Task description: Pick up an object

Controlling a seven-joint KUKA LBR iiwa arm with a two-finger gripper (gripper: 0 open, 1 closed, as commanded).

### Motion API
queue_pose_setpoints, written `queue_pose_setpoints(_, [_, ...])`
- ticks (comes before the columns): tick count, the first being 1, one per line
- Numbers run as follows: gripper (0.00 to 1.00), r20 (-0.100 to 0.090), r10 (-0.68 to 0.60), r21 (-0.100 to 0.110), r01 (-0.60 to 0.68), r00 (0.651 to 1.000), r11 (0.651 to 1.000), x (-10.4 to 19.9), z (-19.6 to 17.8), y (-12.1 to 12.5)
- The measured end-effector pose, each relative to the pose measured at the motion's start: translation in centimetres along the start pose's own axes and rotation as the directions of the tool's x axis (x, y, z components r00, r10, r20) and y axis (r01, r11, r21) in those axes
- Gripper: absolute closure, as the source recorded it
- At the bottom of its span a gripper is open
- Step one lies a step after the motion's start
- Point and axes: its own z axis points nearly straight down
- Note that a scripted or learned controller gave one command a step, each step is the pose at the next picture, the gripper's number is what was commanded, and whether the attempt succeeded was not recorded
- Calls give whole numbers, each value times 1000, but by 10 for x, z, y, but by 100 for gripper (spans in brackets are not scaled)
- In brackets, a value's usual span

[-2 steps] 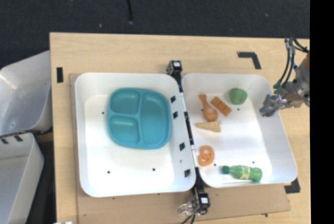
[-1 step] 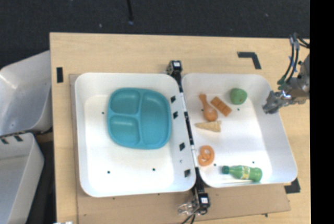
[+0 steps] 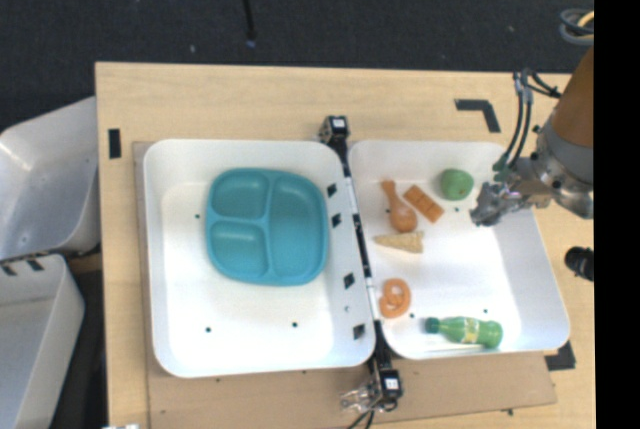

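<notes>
Camera view looks down at a slant on a pale wooden tabletop (image 3: 250, 102) on which two shallow white bins are set side by side. The left bin (image 3: 175, 317) is occupied by a teal divided plate (image 3: 267, 225) with three compartments, lying flat near the bin's middle.

In the right bin (image 3: 520, 287) several small objects are scattered. A green ball (image 3: 456, 183) is seen near the far edge. To its left, an orange carrot-shaped piece (image 3: 398, 207) and an orange block (image 3: 424, 203) lie just beside each other, and a tan wedge (image 3: 400, 241) is placed just in front of them. An orange ring (image 3: 395, 298) rests close to the bin's left wall, and a green bottle (image 3: 464, 330) is laid on its side near the front wall.

The arm (image 3: 572, 132) is seen reaching in from the right, with the gripper (image 3: 488, 207) positioned over the right bin, near the green ball and to its right. No object is seen between its fingers. Whether the gripper is wide or narrow cannot be told, since it is blurred and seen from above.
</notes>
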Motion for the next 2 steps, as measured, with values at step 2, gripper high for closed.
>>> queue_pose_setpoints(2, [100,-2,-2,1,2,1000,1000,98,-2,12])
